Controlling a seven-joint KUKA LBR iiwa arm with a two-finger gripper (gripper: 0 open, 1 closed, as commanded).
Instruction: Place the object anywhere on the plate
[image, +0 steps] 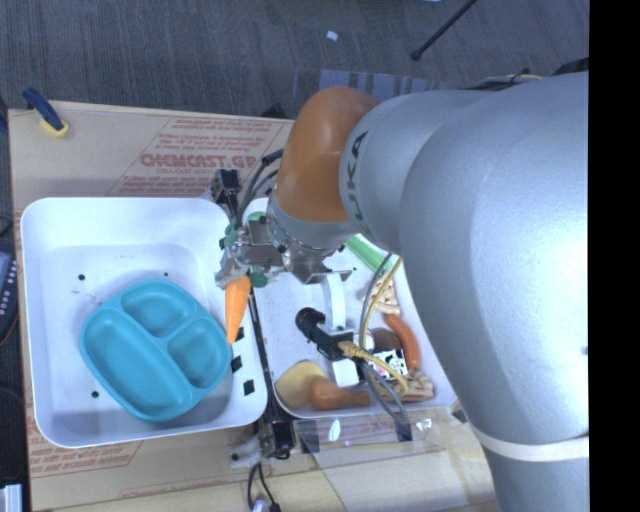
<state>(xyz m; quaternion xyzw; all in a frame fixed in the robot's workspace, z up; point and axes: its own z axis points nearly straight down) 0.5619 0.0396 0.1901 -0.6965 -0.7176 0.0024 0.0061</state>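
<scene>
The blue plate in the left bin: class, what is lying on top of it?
Nothing lies in the three compartments of the blue plate. The carrot hangs from the gripper beside the plate's right edge, over the bins' shared wall, not on it.

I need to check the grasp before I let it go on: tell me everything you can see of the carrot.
The carrot is orange, smooth and plastic-looking, tapering to a point. It hangs almost upright, tip down, with its thick top end at the pincer, which seems to grip it there. It sits over the rim between the two bins, beside the blue plate and not on it. Whether its tip touches the rim I cannot tell.
</scene>
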